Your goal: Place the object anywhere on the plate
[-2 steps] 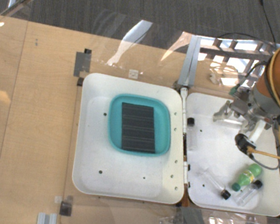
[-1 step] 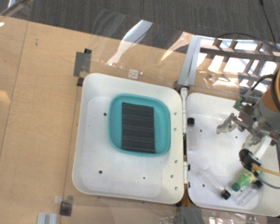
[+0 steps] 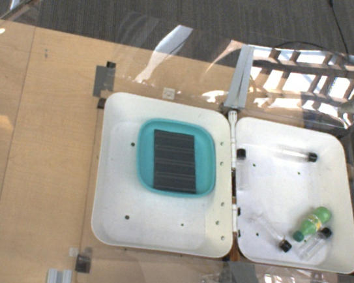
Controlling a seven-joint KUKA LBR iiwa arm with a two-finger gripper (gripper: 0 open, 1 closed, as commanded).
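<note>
A teal plate (image 3: 144,165) lies in the left bin (image 3: 150,229), and a dark ribbed rectangular block (image 3: 175,161) rests flat on its middle. In the right bin (image 3: 276,185) a small green bottle (image 3: 313,224) lies at the lower right. Close by are two clear tubes with black caps (image 3: 275,236) (image 3: 315,241). Another clear tube with a black cap (image 3: 294,152) lies near that bin's far wall.
A small black piece (image 3: 241,154) sits at the right bin's left wall. A metal post (image 3: 241,74) stands behind the seam between the bins. Frame struts and cables crowd the upper right (image 3: 332,75). The wooden bench (image 3: 31,149) stretches to the left.
</note>
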